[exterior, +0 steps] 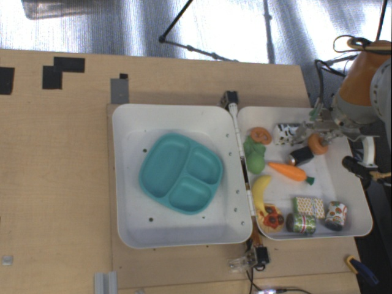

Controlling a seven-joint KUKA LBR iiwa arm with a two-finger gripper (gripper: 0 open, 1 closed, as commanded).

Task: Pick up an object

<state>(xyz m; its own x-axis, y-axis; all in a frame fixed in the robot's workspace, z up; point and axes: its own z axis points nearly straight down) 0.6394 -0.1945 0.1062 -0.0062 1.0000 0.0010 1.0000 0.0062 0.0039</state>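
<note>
My gripper (311,135) hangs over the right bin (361,216), upper part, w/ an orange ball-like toy (318,144) right at my fingertips, touching or just under; can't tell if my fingers are wide, narrow or gripping it. Rel. to that toy: black cylinder (301,157) just below-left, toy carrot (288,171) below, cow-print piece (286,133) left, green toy (255,155) further left, banana (261,192) lower left, cans (302,223) well below. Left bin (122,164) holds a teal divided plate (180,173)

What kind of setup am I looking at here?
Likely a lab pick-and-place test bench: two white bins on a wooden bench, toy food like a carrot and banana, and a teal divided plate.
</note>
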